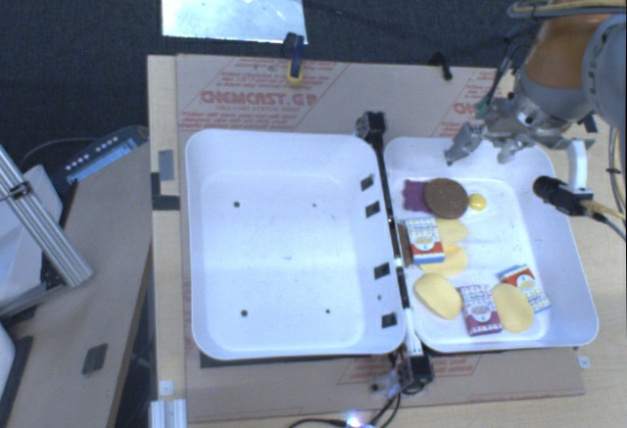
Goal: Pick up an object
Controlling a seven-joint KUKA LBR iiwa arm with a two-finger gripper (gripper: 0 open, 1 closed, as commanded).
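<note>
The gripper (487, 144) hung with fingers apart over the right bin (566, 250); the brown cookie (446, 198) (stiff, probably light) wanted gripping across its edges.

Two bins side by side on a board (265, 93): left bin (284, 240), right bin (563, 269). In right bin: cookie (447, 198) at back, small ball (477, 202) just right of it, carton (424, 240) in front, chips (439, 296) & 2 more cartons (479, 309) (522, 284) nr front. Gripper (485, 144) above right bin's back edge
</note>
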